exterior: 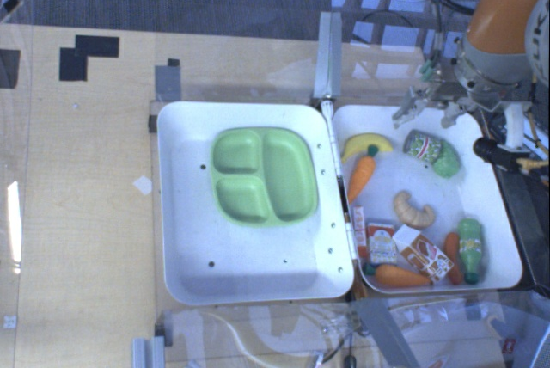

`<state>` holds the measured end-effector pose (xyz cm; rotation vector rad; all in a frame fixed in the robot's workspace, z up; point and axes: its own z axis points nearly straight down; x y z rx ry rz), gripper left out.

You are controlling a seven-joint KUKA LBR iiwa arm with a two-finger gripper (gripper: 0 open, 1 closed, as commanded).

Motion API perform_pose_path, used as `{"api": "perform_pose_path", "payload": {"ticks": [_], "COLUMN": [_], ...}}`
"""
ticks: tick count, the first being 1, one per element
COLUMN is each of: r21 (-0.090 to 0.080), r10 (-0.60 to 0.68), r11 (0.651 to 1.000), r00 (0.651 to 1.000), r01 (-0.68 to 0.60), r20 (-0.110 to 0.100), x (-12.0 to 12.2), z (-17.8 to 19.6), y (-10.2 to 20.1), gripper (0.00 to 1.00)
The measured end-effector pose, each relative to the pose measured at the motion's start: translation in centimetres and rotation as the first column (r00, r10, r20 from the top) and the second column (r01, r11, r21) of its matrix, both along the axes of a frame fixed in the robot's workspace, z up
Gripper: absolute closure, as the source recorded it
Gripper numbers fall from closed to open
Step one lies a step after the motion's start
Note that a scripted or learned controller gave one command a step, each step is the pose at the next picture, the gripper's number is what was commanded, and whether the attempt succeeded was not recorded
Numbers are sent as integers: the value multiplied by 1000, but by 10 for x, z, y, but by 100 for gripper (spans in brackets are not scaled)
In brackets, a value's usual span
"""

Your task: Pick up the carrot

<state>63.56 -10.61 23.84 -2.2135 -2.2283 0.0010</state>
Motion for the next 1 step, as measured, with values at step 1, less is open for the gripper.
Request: {"api": "perform_pose_path", "payload": {"ticks": [1], "r21": [0], "r10": [60], "r11": [998], "r00": [998], "r01": [-60], "r20": [3], "x": [17], "z": [-145], "y": [22], "gripper": [0]}}
